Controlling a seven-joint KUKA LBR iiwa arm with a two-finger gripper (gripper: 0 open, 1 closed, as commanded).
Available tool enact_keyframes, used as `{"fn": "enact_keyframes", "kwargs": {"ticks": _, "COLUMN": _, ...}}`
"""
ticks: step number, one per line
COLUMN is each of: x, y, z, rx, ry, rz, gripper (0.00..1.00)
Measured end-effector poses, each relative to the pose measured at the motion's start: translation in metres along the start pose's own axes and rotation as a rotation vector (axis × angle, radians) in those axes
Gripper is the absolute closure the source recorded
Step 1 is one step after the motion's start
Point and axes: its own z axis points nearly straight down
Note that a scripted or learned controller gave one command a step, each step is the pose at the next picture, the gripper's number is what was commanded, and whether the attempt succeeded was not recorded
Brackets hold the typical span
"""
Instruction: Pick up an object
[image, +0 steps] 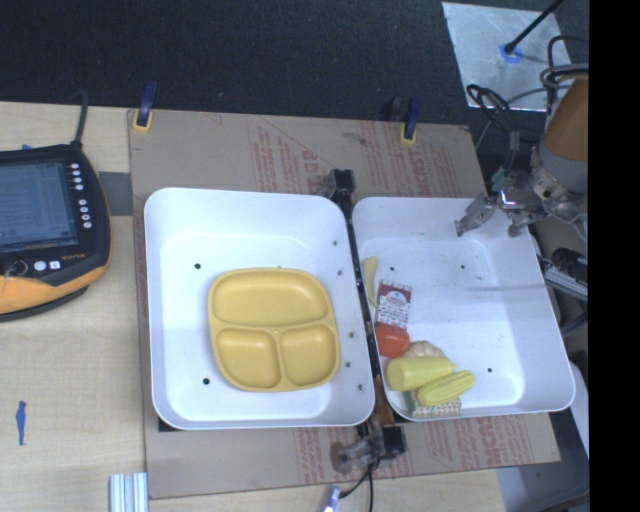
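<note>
Hanging over the far right corner of the right bin (520, 300), the pincer (495, 218) shows two thin metallic fingers splayed apart, one slanting down to the left and the other to the right, with nothing between them. Its grey wrist runs off to the right, with the arm's orange band (570, 125) above it.

The right bin is a shallow white tray with rounded corners and a smooth, slightly scuffed floor. Its objects crowd the near left part, well apart from the pincer. A small red and white packet (394, 303), flat and rectangular, lies with its long axis running near to far. Just left of it, a pale yellow curved piece (370, 280) rests against the bin's left wall, also lengthwise near to far. Nearer, a rounded red-orange object (392, 341) touches a lumpy cream-coloured piece (424, 351). Two glossy yellow-green elongated objects lie side by side at the near edge: one smooth (418, 373), one ribbed like corn (445, 388), both with long axes running left to right, tilted slightly far at the right end.

The left bin (180, 300) holds a matte yellow plastic divided plate (272, 327) with three compartments. A tablet-like pendant (45, 225) in an orange case sits on the wooden bench at far left.
</note>
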Motion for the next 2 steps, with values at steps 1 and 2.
{"fn": "enact_keyframes", "kwargs": {"ticks": 1, "x": 0.039, "y": -0.11, "z": 0.013, "rx": 0.004, "ry": 0.001, "rz": -0.001, "gripper": 0.0}}
{"fn": "enact_keyframes", "kwargs": {"ticks": 2, "x": 0.074, "y": -0.043, "z": 0.062, "rx": 0.004, "ry": 0.0, "rz": -0.003, "gripper": 0.0}}
